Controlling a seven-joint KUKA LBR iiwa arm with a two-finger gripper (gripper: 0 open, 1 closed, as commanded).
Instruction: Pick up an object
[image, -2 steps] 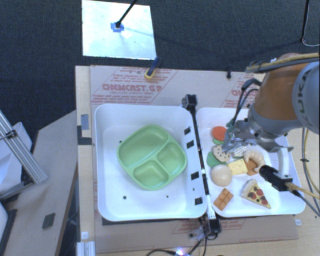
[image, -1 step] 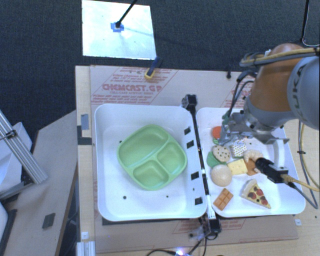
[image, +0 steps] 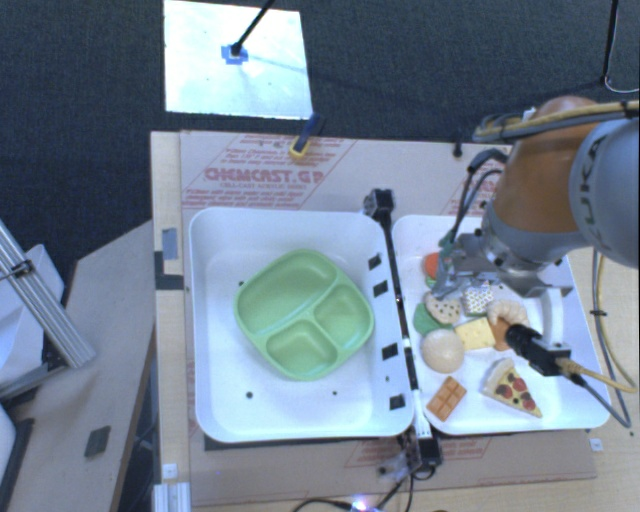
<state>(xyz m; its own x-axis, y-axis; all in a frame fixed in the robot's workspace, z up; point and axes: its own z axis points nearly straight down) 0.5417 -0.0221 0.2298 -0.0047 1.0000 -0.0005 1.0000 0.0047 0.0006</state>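
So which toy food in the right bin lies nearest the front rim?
The pizza slice, a triangle with red dots at the front right; the waffle comes close, slightly further back.

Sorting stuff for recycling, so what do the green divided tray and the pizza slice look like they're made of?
Green divided tray: likely molded plastic, with an even matte color and smooth rounded compartment walls. Pizza slice: apparently a toy of plastic or rubber, with flat painted-looking toppings; too small to tell which.

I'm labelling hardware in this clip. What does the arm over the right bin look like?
The arm is a bulky rounded grey body with a wide orange band above the wrist. Black cables loop along its left side, and a black fitting with a yellowish cable sticks out below. Its gripper is grey metal.
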